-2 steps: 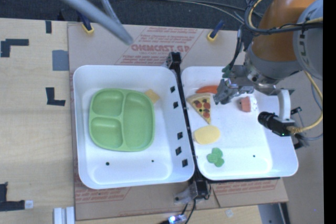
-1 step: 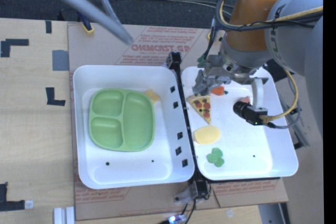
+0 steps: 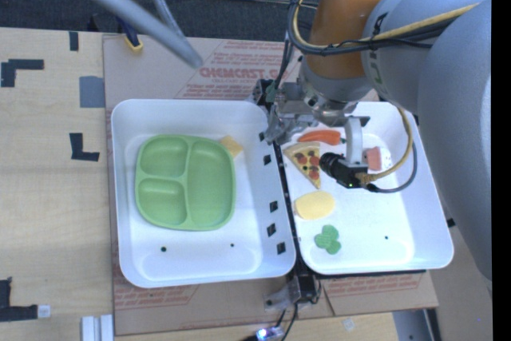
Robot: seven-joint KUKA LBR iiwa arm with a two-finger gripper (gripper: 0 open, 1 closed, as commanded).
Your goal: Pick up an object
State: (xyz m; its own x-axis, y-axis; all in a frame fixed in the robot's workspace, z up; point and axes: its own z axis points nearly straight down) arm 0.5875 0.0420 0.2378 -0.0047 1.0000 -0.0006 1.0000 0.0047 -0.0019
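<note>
Bins sit side by side on the bench, and both are white and not deep. The left bin (image 3: pixel 128 251) has a green plate (image 3: pixel 186 181) in it. The plate has three parts. A small yellow piece (image 3: pixel 231 144) lies just beside the far right corner of the plate.

The right bin (image 3: pixel 415 251) has toy food in it. A pizza slice (image 3: pixel 306 164) lies near the wall between the two bins. It is yellow with dark dots on it. Just nearer than the pizza there is a yellow round thing (image 3: pixel 314 206). Nearer again there is a small green thing (image 3: pixel 327 239), like a bit of broccoli. An orange stick like a carrot (image 3: pixel 319 137) lies just past the pizza on the far side. A pink and red piece (image 3: pixel 373 158) lies to the right of the pizza, partly behind a black part of the arm.

The big grey arm with its orange band comes in from the right. The gripper (image 3: pixel 281 121) hangs at the far end of the wall between the bins, close to the carrot and the pizza. Its tip is dark and mixed up with other parts, so I cannot tell how it stands or if it has anything
</note>
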